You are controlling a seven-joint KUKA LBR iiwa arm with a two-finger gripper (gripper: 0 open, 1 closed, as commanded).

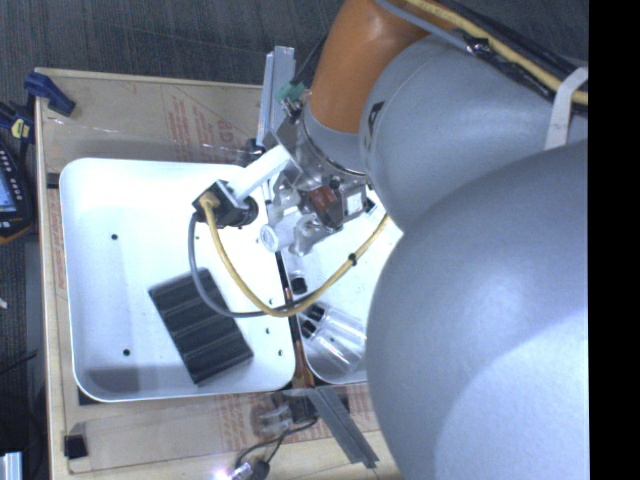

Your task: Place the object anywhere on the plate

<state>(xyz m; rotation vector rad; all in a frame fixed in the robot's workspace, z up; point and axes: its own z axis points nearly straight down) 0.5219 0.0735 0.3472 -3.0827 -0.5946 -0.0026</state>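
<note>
- nearest the camera, on the right, the grey arm bulks large and covers most of the right bin.
- along the front edge of the tabletop, metal brackets and a thin cable lie just outside the bins.
- in the front half of the left bin lies a dark ribbed slab, flat on the white floor. it is rectangular and matt black, with parallel grooves along its length. its long axis runs from upper left to lower right, and its lower end points at the bin's front right corner.
- just across the divider, in the right bin, a shiny metal cylinder lies tilted. its dark end points up and left, and the arm partly hides it.
- farther back, the gripper hangs over the divider, above both things and apart from them. i cannot tell whether it is open or closed.
- a yellow cable loops from it over the left bin.
- beyond, the orange band rises, and a blue clamp sits at the far left corner.
</note>
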